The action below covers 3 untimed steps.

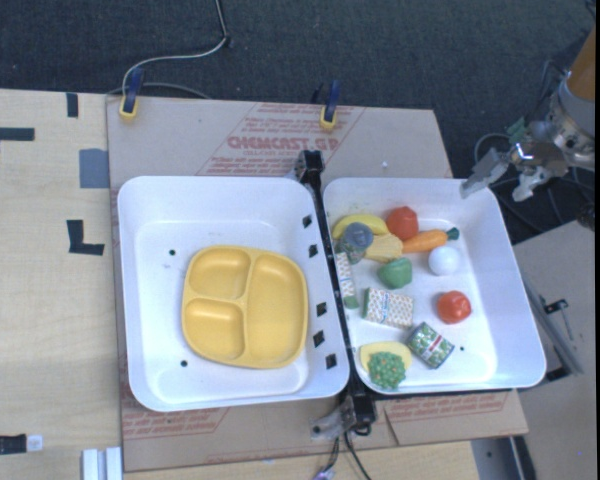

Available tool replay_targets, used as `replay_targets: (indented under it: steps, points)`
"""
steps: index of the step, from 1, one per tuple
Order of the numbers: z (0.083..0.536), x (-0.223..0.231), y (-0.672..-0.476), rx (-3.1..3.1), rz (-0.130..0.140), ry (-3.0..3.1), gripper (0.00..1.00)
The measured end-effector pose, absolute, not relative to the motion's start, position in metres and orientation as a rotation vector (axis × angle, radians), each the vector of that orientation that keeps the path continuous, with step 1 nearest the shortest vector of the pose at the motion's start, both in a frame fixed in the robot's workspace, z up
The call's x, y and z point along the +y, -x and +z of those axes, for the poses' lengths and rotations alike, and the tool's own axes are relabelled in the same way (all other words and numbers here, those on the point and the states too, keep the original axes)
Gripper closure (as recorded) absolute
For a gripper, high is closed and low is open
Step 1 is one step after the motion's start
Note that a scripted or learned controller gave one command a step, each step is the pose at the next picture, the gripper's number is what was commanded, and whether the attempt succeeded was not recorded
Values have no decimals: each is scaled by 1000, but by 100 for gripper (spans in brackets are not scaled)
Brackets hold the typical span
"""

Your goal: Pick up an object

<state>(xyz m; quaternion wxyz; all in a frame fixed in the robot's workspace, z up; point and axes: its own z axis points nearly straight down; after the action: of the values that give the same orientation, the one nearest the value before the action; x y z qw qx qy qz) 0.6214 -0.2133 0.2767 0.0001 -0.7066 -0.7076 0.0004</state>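
The right bin [510,298] holds several toy foods: a red tomato [402,221], a carrot [427,239], a white ball [443,260], a red fruit [453,306], a green pepper [395,271], a banana [363,224], a patterned box [388,306] and a green can [430,345]. My gripper [500,181] hangs open above the bin's far right corner, outside the pile, with nothing between its fingers. The tomato lies well to its left and nearer the camera.
The left bin [150,268] bears a yellow divided plate [246,306]. Black clips [310,165] join the bins along the middle. Both bins rest on a cardboard sheet [260,138] held by yellow clamps [130,103]. A cable [215,18] runs across the far floor.
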Motion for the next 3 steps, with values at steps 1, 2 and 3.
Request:
replay_targets:
  steps: [1,2,3]
  points:
    - [158,-208,-647,-2221,5,2216,0]
    - [87,-152,-670,-2228,-2,2223,0]
    - [96,-152,-669,-2229,2,2221,100]
